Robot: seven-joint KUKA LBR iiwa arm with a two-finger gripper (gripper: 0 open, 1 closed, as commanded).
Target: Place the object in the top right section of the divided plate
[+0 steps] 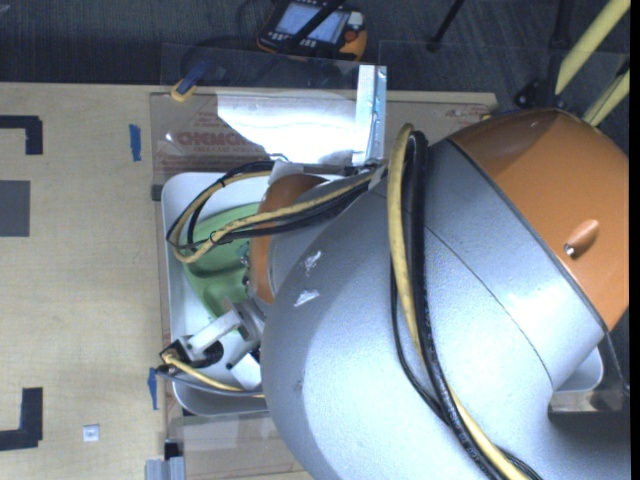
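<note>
Apparently the arm (450, 318) hangs low over the green plate (215, 233), hiding it; progress and the gripper's state cannot be told.

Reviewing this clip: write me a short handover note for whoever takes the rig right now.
Pincer: its state cannot be judged; the grey arm with its orange band covers most of the white bin.
Job's things: a green patch, probably the divided plate, shows under the cables; its sections and the object cannot be made out.
Done: nothing can be confirmed.
Left: check whether the object is held or placed, then finish placing it in the top right section.
</note>
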